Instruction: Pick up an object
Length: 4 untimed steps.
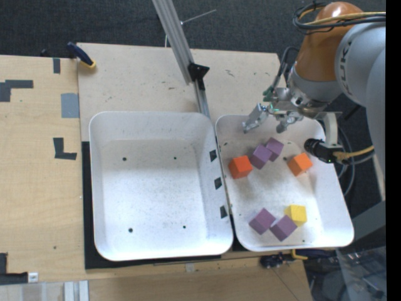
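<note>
- Front cluster, right bin: two purple cubes, one toward the bin's middle and one just beside it, with a yellow cube touching or nearly touching the second. These lie closest to the viewer, near the bin's front rim.
- Middle group, right bin: an orange cube near the divider side; two more purple cubes pressed corner to corner; a second orange cube toward the arm's side, set apart from the rest.
- Left bin: white, speckled, four small dark dots on the floor; no cubes in it.
- Gripper: suspended over the far end of the right bin, above and just behind the paired purple cubes. The two fingers stand spread, one toward the divider and one toward the arm; nothing sits between them.
- Arm: grey body with orange band, entering from the right.
- Bench fittings: a slanted metal rail running down to the divider; a blue and yellow clamp at the far left corner.
- Step in hand, as judged: approach, before any grasp; no cube is lifted.
- Next move, as judged: descend onto one cube with the fingers straddling it. The nearest candidates touch each other, so a finger may land on the neighbour; the lone orange cube offers cleaner clearance on both sides.
</note>
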Motion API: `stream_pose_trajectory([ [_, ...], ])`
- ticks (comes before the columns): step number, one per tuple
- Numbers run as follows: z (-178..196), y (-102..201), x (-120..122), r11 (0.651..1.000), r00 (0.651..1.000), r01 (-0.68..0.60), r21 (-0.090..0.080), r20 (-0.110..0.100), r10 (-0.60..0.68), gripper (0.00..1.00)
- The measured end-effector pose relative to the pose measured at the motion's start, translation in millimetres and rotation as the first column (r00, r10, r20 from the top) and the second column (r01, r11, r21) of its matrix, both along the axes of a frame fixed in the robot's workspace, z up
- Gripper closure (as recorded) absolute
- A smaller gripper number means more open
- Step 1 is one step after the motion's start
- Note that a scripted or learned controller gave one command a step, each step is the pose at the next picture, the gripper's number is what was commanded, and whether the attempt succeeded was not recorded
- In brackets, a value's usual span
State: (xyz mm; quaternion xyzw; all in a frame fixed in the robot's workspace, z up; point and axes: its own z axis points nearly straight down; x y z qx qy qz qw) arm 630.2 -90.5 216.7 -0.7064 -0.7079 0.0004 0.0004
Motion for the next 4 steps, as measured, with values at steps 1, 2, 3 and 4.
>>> stream_pose_trajectory([
  [1,-65,-3,-1,1.000,1.000,0.001,-0.001,-0.007,-0.001,0.00],
  [2,-97,-4,3,1.000,1.000,0.002,-0.004,0.014,-0.001,0.00],
  [3,-88,-3,4,1.000,1.000,-0.001,-0.005,0.014,0.001,1.00],
  [4,-43,-4,-2,1.000,1.000,0.001,0.000,0.004,-0.001,1.00],
])
